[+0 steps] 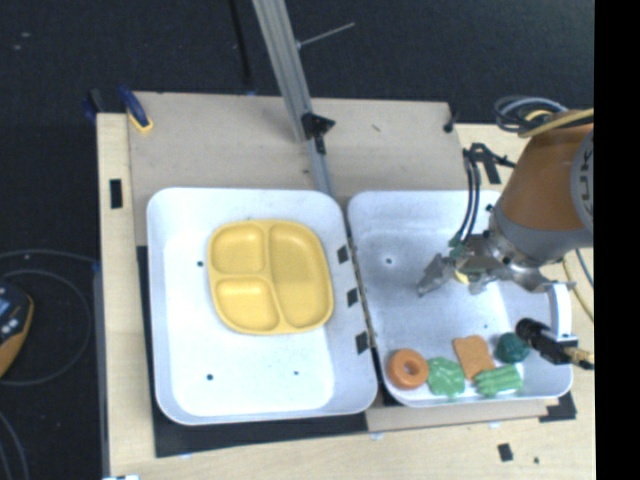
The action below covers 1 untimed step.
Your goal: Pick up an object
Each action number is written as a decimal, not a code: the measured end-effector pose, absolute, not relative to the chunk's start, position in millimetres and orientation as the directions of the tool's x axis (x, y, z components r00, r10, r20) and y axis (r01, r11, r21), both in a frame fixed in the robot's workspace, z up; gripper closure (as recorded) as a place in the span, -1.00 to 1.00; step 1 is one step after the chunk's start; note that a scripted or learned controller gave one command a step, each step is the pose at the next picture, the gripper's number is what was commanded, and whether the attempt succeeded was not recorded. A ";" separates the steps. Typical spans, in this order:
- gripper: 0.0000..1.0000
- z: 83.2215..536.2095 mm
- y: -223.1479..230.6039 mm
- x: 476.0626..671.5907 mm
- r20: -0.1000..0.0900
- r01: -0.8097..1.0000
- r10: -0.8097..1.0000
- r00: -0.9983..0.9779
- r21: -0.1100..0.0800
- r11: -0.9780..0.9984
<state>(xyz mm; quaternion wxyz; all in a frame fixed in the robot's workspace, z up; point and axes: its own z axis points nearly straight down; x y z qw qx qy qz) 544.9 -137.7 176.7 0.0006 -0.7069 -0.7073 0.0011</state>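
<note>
- Two shallow white bins sit side by side on a pale wooden tabletop (230, 148).
- The left bin (180, 368) holds a yellow three-compartment plastic plate (270, 275).
- Along the right bin's (400, 228) near edge lie an orange ring (407, 368), green lumpy toys (470, 379), a tan block (472, 353) and a dark teal ball (512, 348).
- The grey arm's fingers (432, 276) hang mid-bin, apart, holding nothing.

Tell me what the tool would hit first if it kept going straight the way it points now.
The tool points down and left over the right bin. Straight on, it would probably meet that bin's bare white floor first; the toys sit nearer the front edge. Its height above the floor is hard to judge.
</note>
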 end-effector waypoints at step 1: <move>-1.00 134.3 -137.8 543.8 -0.001 1.000 1.000 0.000 -0.002 0.000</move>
